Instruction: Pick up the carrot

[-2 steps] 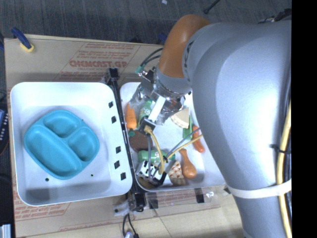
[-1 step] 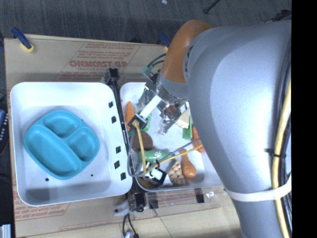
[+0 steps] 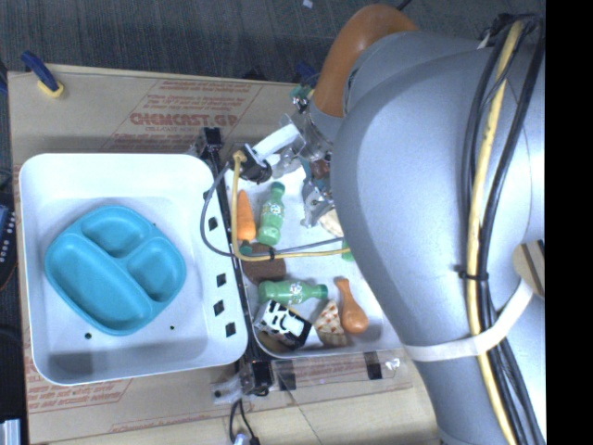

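Note:
The carrot [image 3: 245, 216] is a slim orange piece lying lengthwise against the left wall of the right bin [image 3: 243, 315]. A green bottle [image 3: 271, 213] lies just to its right. My gripper [image 3: 315, 193] hangs over the back of the right bin, a short way right of the bottle and apart from the carrot. Nothing shows held in it. The big grey arm [image 3: 426, 202] hides the right half of this bin.
The left bin [image 3: 37, 184] holds a blue divided plate [image 3: 116, 267]. In the right bin's front lie a brown block [image 3: 264, 269], a second green bottle [image 3: 292, 291], a drumstick [image 3: 350, 310], a black-and-white item [image 3: 283, 323] and a waffle-like piece [image 3: 329, 324]. A yellow cable [image 3: 306, 247] crosses the bin.

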Available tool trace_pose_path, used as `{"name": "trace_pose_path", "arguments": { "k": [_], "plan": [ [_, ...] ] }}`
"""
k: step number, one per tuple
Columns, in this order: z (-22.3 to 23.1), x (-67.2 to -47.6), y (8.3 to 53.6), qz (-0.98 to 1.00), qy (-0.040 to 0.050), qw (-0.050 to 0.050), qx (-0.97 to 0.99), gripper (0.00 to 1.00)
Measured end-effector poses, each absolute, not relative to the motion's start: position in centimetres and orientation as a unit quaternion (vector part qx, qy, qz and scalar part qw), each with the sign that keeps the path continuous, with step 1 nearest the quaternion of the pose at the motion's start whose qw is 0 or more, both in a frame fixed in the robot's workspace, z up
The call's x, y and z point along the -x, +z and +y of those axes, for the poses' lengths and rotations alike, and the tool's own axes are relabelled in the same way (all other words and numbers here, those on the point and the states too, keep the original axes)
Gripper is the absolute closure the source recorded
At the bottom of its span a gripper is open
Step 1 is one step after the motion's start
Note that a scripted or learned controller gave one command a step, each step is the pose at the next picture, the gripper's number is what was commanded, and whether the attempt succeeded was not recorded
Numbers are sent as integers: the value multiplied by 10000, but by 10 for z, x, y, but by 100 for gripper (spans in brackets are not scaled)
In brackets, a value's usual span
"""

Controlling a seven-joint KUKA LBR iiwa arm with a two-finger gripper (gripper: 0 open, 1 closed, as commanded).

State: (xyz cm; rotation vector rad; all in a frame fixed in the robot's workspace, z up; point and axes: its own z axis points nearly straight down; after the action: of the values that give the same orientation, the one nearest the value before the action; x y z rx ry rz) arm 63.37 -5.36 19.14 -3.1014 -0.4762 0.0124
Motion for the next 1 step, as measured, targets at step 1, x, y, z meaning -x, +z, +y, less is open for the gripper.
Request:
{"name": "trace_pose_path", "arguments": {
  "k": [1],
  "plan": [
    [-113, -552, 202, -2080, 41, 28, 9781, 0]
  ]
}}
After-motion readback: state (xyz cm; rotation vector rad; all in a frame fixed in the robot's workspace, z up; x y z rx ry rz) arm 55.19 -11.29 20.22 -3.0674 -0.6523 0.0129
